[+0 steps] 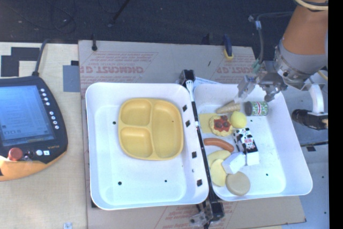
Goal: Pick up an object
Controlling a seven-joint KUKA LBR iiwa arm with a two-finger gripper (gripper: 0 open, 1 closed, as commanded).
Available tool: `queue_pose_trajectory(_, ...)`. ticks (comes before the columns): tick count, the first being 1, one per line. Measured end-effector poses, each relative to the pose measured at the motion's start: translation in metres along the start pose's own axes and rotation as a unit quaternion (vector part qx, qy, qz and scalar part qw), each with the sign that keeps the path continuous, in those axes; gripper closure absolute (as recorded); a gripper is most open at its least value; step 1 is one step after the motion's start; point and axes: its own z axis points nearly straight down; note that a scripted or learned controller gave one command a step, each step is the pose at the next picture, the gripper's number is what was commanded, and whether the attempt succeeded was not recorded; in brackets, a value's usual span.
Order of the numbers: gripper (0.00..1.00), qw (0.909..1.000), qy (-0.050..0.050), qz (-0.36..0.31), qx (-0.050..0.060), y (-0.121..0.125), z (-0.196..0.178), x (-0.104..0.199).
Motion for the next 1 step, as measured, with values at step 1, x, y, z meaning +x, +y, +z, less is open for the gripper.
queue_pose_trajectory(1,0.00,1.0000,0.000,0.000,0.003,0.0043,0.1620,0.0026)
